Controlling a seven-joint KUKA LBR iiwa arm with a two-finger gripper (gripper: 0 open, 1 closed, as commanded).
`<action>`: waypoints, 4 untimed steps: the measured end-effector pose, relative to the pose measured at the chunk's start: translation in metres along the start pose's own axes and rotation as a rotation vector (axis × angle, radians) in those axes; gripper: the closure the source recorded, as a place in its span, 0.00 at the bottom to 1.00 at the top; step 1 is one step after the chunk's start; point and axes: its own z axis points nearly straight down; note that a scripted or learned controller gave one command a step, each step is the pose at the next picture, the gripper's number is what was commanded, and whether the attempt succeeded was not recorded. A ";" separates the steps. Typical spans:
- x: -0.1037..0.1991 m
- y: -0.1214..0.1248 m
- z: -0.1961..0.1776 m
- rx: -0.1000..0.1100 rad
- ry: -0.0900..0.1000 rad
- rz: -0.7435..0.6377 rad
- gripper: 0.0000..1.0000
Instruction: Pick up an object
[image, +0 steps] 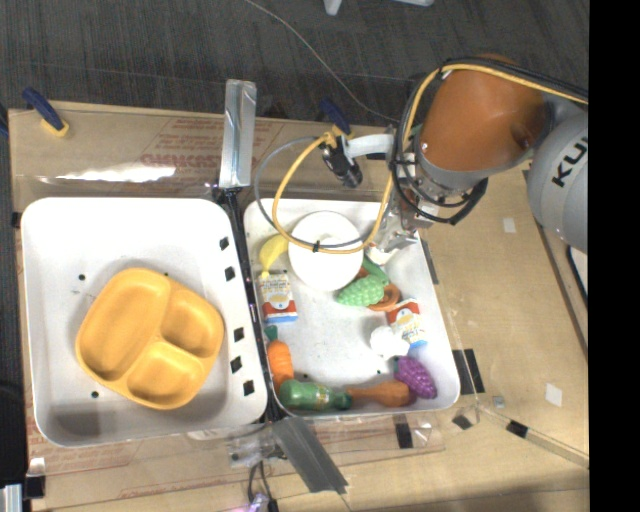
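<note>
Gripper (385, 245) low over right bin (330, 335), far-right corner; jaw state impossible to tell, wrist hides it. Nearest target: green knobbly toy (362, 291), just near-left of the tool, possibly touching the white round lid (325, 248). Best to descend straight, close across its narrow width.

A tan desk (505, 330) carries two shallow white bins side by side: the left bin (50, 240) and the right bin (440, 330), their inner walls touching. Black tape marks (515, 429) dot the desk near the right bin.
</note>
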 end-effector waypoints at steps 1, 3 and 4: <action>-0.078 -0.067 0.074 -0.006 -0.014 0.258 1.00; -0.154 -0.051 0.066 -0.007 -0.014 0.254 1.00; -0.156 -0.084 0.037 -0.011 -0.010 0.469 1.00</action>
